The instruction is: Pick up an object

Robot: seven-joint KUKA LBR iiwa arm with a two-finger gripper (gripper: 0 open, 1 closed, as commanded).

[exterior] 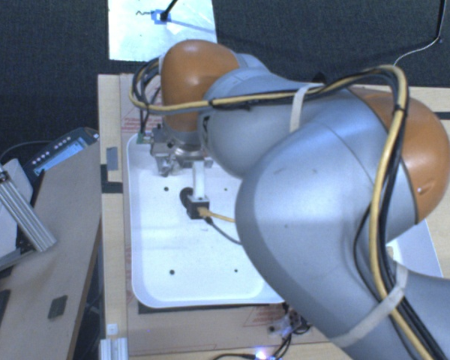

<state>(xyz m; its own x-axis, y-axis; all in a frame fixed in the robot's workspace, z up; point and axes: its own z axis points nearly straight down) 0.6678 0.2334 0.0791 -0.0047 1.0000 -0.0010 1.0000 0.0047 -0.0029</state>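
My gripper [167,165] hangs low over the far left corner of the left white bin [157,276], close to its back wall. The grey arm with its orange bands reaches in from the right and covers the bin's right part and most of the right bin. The bare part of the left bin's floor shows a few small dark dots. Nothing can be made out between the fingers.
A white sheet [161,17] lies on the dark floor behind the bench. Left of the bench stand a slanted metal rail [19,212] and a small grey device [60,150]. A sliver of the right bin [421,246] shows past the arm.
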